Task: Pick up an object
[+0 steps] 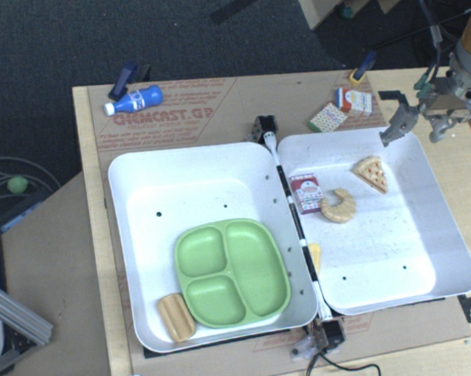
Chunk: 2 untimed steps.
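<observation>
my pincer [416, 120] hangs released at upper right, i think; dropping here i'd clip the bin rim [394, 131], missing the pizza [371, 174].

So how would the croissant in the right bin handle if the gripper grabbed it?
The croissant looks like a small toy, so probably light and stiff. Its curved, rounded shape may slip between the gripper's fingers. It lies flat, apart from the red carton, so unlikely to roll.

Croissant [338, 206], pizza slice [371, 174], red carton [305, 192] in right bin [390, 268].
</observation>
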Tool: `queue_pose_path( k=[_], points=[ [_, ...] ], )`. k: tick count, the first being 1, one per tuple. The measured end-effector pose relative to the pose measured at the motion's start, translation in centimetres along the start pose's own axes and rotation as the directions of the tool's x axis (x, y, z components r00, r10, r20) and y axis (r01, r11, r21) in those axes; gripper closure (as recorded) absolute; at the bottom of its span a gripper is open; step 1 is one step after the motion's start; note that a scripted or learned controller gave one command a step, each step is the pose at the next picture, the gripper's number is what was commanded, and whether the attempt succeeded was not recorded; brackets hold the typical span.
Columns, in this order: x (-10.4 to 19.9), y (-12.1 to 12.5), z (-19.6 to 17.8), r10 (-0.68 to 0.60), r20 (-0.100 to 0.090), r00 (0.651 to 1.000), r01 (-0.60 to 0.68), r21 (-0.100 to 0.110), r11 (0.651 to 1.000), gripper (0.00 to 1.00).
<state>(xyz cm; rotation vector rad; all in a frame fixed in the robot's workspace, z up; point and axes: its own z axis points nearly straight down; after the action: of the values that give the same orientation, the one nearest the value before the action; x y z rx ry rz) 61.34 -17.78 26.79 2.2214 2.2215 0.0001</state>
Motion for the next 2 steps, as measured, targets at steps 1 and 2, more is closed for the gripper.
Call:
queue_pose_path(
  k=[1, 2],
  points=[
    [1.8, 0.0, 12.3, 0.0, -0.001, 1.0, 0.0, 0.004, 1.0, 0.0],
    [5.5, 0.3, 18.4, -0.001, -0.001, 1.0, 0.001, 0.002, 1.0, 0.0]
  ],
)
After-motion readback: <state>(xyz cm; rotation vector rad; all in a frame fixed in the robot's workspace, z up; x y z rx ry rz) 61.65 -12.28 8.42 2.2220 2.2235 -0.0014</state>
